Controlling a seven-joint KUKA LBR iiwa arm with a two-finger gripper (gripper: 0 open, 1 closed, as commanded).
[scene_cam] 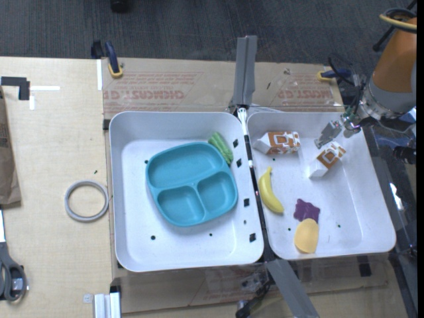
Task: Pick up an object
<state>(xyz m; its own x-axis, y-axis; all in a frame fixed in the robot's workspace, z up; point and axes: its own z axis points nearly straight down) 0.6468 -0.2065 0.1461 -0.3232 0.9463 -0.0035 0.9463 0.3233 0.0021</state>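
Observation:
My gripper [333, 131] hangs over the far right part of the right bin [371, 197], just above a small brown-and-white carton [329, 159]. Nothing is seen held in it. A second brown-and-white carton [281, 142] lies to its left near the bin's back wall. A yellow banana [269, 191] lies by the bin's left wall. A purple piece [306, 211] and a yellow-orange rounded object [306, 236] sit near the front. In the left bin [132, 230] rests a blue divided plate [192, 183], with a green item [221, 147] at its far right corner.
A grey upright bar [244, 71] stands behind the seam between the bins. On the bench to the left lie a grey tape ring [86, 200], scissors [10, 280] and a brown bag [8, 158]. Clamps [112, 61] hold cardboard at the back.

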